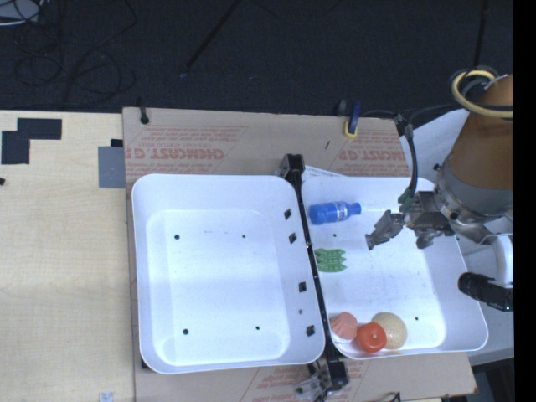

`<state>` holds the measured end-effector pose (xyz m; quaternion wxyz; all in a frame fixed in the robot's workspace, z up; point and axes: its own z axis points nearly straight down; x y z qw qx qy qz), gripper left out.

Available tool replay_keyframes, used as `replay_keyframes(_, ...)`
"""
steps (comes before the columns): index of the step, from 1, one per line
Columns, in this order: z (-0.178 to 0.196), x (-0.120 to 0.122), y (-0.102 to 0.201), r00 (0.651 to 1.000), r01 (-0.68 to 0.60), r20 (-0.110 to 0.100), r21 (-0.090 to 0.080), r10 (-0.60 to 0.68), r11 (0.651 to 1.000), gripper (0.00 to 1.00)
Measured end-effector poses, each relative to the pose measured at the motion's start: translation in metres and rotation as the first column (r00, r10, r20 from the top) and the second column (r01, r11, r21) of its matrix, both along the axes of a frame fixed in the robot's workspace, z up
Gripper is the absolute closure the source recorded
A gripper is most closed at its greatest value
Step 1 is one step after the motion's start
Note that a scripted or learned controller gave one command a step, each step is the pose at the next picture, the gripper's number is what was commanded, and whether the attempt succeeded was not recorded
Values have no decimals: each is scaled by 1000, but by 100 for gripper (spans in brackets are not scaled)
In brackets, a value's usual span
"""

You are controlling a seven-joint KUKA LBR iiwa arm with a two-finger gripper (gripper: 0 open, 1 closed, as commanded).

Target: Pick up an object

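— While hanging over the right bin [435,308] at mid-right of the frame: gripper [400,231], fingers spread apart, nothing between them.
— And the objects?
— Blue bottle [334,213] lying just left of the gripper, near the bin's upper left. Green item [329,260] below it. Low in the bin, clustered together: pink ball [342,325], red ball [371,337], beige ball [391,328].

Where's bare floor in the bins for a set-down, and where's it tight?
Left bin: whole floor bare. Right bin: bare patch mid-floor, bordered by the green item, the gripper and the front cluster. Crowded: front-left corner with red ball, tan ball and pink item; blue bottle takes the back-left.
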<state>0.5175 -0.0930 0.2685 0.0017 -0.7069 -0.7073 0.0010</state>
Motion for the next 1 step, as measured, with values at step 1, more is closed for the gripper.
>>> replay_keyframes(1,-3,-34,-51,1000,6,-1,-1,-6,1000,0)
